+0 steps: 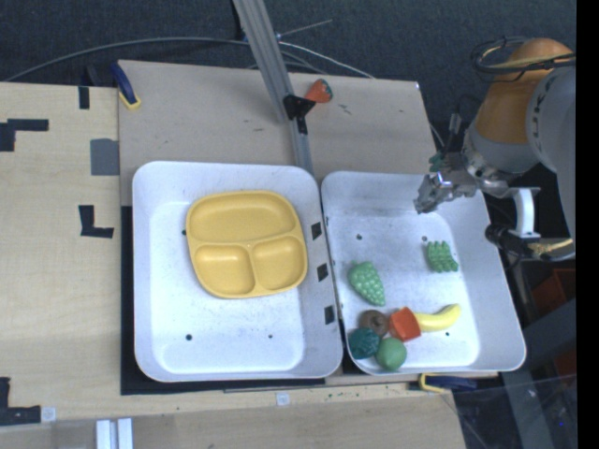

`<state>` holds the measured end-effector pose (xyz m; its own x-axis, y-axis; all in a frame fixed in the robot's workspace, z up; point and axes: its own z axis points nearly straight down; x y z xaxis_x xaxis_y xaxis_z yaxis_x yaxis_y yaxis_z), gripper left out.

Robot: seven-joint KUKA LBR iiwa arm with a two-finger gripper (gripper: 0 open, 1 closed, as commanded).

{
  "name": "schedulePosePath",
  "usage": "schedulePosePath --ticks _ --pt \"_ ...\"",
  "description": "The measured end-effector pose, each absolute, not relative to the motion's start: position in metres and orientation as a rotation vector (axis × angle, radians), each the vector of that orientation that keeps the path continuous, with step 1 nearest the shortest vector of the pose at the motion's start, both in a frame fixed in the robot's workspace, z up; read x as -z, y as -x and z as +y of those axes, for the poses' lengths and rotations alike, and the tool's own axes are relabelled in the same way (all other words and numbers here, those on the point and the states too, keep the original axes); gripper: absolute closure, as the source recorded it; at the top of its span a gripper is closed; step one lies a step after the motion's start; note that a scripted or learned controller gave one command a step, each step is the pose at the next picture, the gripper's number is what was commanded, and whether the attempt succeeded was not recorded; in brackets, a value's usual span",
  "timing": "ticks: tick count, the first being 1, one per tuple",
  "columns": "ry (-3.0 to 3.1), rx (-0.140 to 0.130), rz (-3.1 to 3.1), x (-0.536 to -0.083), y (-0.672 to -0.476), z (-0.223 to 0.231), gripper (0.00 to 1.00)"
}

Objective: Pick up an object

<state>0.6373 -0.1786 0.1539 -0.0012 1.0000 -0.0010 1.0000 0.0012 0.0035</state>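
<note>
My gripper [429,200] hangs over the far right part of the right bin [393,195], above bare bin floor, with nothing seen in it. In that bin lie a small dark green ridged piece [440,256], a light green bumpy fruit [367,283], a yellow banana [438,318], an orange-red block [405,325], a brown ring [374,322], a teal piece [363,343] and a green ball [391,354]. The ridged green piece is the closest to the gripper, a short way nearer the front.
The left bin [154,251] holds a yellow three-compartment plate [247,242]. A grey pole [267,45] slants over the back of the bench with an orange-tipped clamp [316,92]. The arm's orange band [515,92] sits at the right edge.
</note>
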Motion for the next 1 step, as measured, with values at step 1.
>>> schedulePosePath --ticks 1 --pt "-2.216 -0.004 2.219 -0.2145 -0.6354 -0.1854 1.00"
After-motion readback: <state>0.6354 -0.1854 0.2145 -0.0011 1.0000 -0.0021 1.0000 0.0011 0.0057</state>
